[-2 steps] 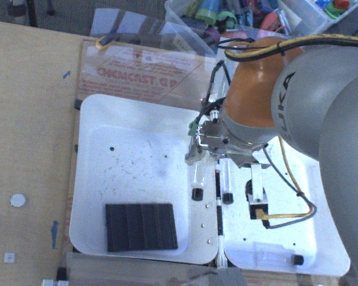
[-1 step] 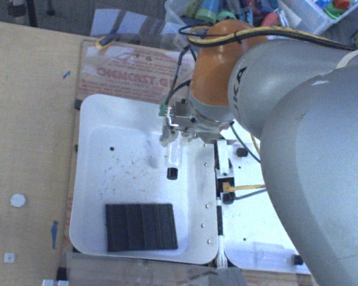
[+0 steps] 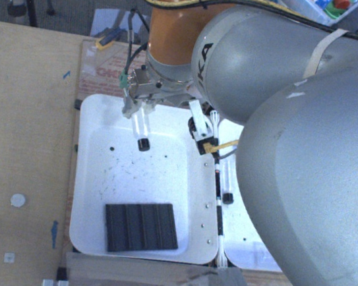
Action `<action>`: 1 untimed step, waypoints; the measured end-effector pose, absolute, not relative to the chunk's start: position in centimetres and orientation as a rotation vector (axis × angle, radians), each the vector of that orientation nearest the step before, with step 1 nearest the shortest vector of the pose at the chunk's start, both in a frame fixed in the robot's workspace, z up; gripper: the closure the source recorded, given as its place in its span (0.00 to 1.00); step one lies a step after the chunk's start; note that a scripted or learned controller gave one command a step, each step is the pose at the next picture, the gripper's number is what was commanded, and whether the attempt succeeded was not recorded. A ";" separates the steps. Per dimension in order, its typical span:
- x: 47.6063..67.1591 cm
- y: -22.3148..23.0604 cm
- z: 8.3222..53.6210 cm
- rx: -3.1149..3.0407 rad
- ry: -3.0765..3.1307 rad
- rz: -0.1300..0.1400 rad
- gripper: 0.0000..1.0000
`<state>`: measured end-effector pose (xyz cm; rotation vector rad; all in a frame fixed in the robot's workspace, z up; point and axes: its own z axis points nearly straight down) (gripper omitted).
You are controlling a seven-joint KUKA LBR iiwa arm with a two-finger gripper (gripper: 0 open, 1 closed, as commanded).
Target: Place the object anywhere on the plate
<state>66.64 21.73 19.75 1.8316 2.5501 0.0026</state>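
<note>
A dark grey ribbed rectangular plate (image 3: 141, 227) lies flat in the near part of the left white bin (image 3: 86, 158). My gripper (image 3: 141, 135) hangs over the far part of that bin, pointing down, its black tip close to the bin floor. It stands well apart from the plate, toward the bin's far end. I can make out no object in or under the gripper. The grey arm with its orange band covers the upper right of the view.
The right bin (image 3: 246, 249) is mostly hidden under the arm. Small dark specks dot the left bin's floor. A small white disc (image 3: 18, 200) lies on the wooden bench to the left. Papers lie beyond the bins.
</note>
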 end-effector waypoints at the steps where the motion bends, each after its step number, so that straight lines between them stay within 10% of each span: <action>1: 66.7 21.6 27.2 1.808 2.566 0.003 1.00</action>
